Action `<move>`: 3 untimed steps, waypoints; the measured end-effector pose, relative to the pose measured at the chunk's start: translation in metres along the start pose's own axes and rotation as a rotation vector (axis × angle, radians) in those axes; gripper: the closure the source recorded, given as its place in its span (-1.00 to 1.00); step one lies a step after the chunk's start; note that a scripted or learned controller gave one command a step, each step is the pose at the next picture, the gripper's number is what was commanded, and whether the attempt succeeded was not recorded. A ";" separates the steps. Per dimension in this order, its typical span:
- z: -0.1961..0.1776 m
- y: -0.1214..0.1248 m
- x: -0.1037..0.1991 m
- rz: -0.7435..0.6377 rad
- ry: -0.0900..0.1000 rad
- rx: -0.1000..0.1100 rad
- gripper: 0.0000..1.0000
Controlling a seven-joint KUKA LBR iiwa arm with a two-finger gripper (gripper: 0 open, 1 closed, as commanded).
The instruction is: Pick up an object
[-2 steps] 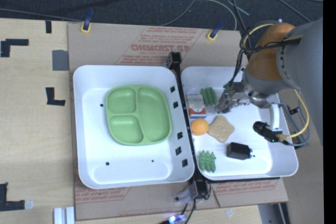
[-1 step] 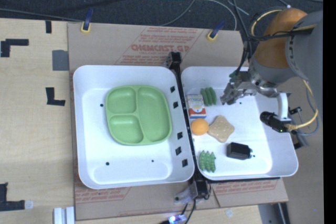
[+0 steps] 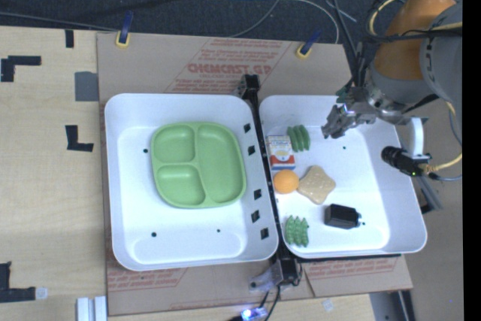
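A grey KUKA arm poises its gripper (image 3: 336, 124) above the far edge of the right-hand bin (image 3: 391, 233), nothing visible between its fingers; whether they are spread or closed cannot be told from this angle. The candidates lie along the bin's left side: a small white-and-red carton (image 3: 279, 149) and a ridged green piece (image 3: 299, 137) toward the far left corner, an orange ball (image 3: 285, 183) touching a tan sponge-like block (image 3: 316, 185) midway, a second green piece (image 3: 297, 231) near the front edge, and a black block (image 3: 342, 216) beside it. The left bin (image 3: 128, 184) holds a green divided plate (image 3: 199, 165). The crowding is the risk: a descent between ball and block could nudge both aside, and the ball would likely roll free.
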State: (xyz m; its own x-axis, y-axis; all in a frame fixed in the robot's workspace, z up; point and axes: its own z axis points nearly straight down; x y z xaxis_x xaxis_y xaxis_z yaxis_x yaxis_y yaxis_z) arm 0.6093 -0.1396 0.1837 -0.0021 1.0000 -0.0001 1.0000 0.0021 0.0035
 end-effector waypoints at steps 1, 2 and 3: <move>-0.044 0.000 -0.006 0.001 0.000 0.001 1.00; -0.038 -0.001 0.056 -0.003 0.000 0.005 1.00; -0.047 0.000 0.109 -0.004 0.001 0.004 1.00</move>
State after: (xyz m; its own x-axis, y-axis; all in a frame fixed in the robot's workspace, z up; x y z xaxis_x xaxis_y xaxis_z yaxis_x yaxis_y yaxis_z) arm 0.6089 -0.0306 0.2307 -0.0062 1.0000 0.0010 1.0000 0.0062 -0.0006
